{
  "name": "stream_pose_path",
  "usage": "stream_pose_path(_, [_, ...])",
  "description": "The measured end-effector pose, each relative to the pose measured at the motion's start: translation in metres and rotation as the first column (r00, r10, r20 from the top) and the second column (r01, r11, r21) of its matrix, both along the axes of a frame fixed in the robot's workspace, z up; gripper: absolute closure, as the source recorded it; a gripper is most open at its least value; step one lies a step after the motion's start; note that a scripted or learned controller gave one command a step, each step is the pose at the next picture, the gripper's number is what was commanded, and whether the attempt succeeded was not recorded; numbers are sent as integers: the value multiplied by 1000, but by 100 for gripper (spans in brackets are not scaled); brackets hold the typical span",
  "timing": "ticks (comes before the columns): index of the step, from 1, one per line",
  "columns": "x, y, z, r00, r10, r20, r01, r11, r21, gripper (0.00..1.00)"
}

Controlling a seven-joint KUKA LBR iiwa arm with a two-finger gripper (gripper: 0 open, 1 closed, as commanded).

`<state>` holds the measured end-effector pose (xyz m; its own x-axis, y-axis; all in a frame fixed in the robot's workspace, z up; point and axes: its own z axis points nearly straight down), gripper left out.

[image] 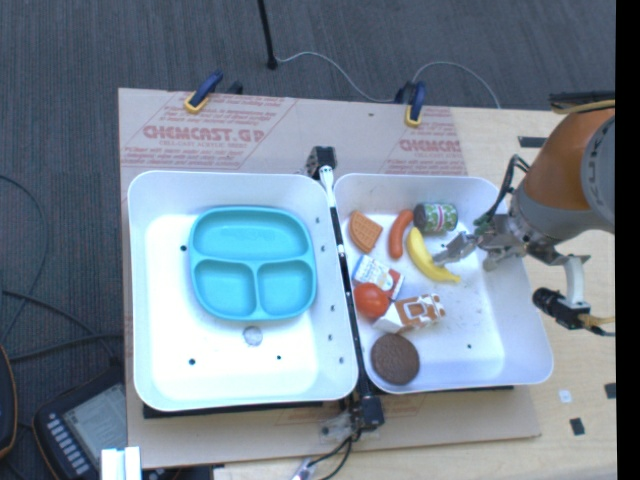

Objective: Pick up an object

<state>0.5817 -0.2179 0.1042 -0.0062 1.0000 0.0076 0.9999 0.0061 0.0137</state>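
Gripper [463,248], fingers apart and holding nothing, just right of the banana [430,257].

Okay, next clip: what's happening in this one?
A robot arm reaches in from the right over the right bin, its gripper low beside the banana. Nothing is visibly held. That bin also has a green can, hot dog, tomato, a brown cookie and small cartons. The left bin holds a blue divided plate.
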Motion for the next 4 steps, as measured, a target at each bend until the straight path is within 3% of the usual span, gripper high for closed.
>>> stream_pose_path(2, [-86,97,-16,1000,-7,-1,7,1000,-14,0])
stream_pose_path(3, [-94,118,-16,1000,-9,1,9,1000,-16,0])
stream_pose_path(4, [-94,120,-16,1000,-11,1,11,1000,-17,0])
